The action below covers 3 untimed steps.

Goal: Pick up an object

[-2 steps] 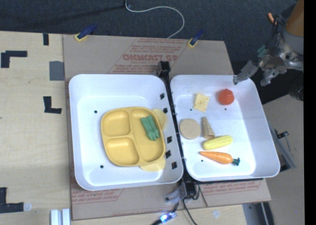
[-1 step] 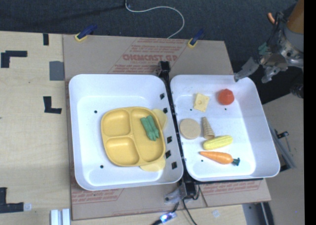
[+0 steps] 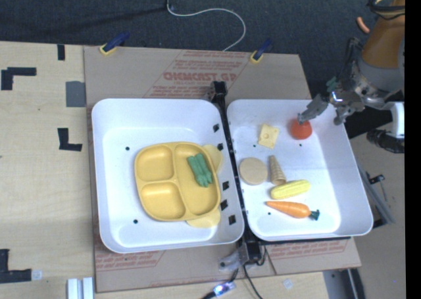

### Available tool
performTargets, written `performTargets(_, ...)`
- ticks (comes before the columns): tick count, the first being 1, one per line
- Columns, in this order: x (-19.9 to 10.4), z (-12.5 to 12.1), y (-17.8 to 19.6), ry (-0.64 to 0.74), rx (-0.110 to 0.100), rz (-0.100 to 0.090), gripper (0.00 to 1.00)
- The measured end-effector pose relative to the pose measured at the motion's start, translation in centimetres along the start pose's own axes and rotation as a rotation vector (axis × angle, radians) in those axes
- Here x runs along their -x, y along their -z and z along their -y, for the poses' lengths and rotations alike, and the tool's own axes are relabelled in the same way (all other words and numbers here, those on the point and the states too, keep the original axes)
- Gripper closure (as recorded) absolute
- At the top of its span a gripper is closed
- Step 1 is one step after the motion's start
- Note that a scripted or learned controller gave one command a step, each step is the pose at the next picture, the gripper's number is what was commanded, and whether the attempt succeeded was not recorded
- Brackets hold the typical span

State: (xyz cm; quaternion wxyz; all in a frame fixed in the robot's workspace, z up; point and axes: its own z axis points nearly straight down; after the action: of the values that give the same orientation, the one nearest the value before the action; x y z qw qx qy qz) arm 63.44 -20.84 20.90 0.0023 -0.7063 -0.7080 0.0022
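A brown cardboard sheet [image 3: 197, 74] was laid on the pale wooden bench [image 3: 39, 160]; two white bins, left [image 3: 112, 160] and right [image 3: 342, 179], were set side by side upon it.

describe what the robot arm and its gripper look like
The arm comes in from the right: rounded segments with an orange-tan band above a grey and silvery metal wrist. Below that sits a dark grey gripper with thin fingers; one grey finger slants out toward the bin. A white part shows at the right edge beside a black piece. Any markings are too small to read.
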Motion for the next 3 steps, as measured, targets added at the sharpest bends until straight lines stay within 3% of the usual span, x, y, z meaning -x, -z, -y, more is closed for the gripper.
performTargets(2, -0.3, 0.4, -12.8, 0.001, 0.002, 0.002, 0.0)
performTargets(3, -0.3, 0.4, -12.4, -0.001, 0.007, 0.003, 0.0)
